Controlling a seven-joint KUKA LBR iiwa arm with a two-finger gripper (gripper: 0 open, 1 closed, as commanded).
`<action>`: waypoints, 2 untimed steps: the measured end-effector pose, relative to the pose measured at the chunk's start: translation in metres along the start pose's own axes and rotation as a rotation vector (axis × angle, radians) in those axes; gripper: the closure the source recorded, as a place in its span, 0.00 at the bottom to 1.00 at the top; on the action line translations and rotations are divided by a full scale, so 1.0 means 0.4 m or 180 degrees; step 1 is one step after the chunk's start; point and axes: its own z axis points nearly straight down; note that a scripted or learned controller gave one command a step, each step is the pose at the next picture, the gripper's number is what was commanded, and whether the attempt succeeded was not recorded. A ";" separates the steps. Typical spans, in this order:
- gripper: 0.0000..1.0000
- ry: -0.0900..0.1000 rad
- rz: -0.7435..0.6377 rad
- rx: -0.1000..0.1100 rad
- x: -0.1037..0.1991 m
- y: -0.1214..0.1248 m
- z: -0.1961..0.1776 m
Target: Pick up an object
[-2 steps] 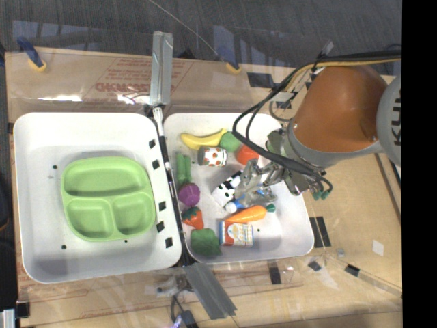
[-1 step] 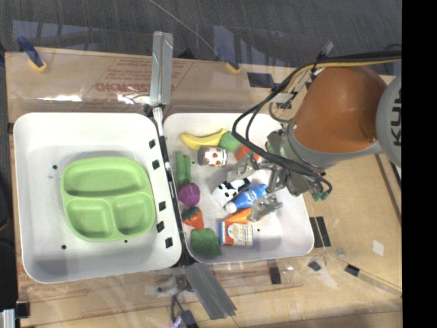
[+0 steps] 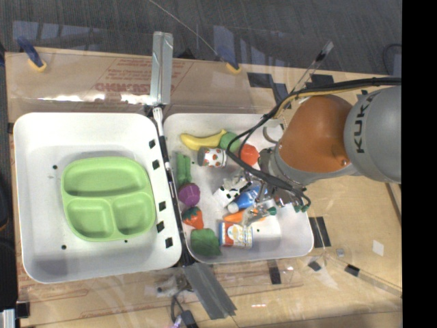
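Note:
My gripper [image 3: 256,198] reaches into the right bin [image 3: 300,238] from the right, low among the toys near its middle. Its fingertips are lost in the clutter around a blue and white item [image 3: 243,198] and an orange piece [image 3: 235,217]. Around it lie a yellow banana [image 3: 201,141], a green piece [image 3: 229,142], a white ball with red spots [image 3: 214,158], an orange-red ball [image 3: 248,154], a purple item [image 3: 189,195], a green stick [image 3: 184,168], a red strawberry-like toy [image 3: 194,216], a dark green lump [image 3: 205,242] and a small labelled can [image 3: 237,235].
The left bin [image 3: 34,251] holds a light green divided tray [image 3: 108,198]. A grey divider bar [image 3: 162,67] stands between the bins at the back. The arm's orange band [image 3: 315,134] overhangs the right bin's right side. Cables run up from the wrist.

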 end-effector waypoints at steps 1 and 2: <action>0.00 -0.0064 -0.0840 0.0047 0.046 0.136 0.009; 1.00 -0.0123 -0.0871 0.0064 0.026 0.141 -0.030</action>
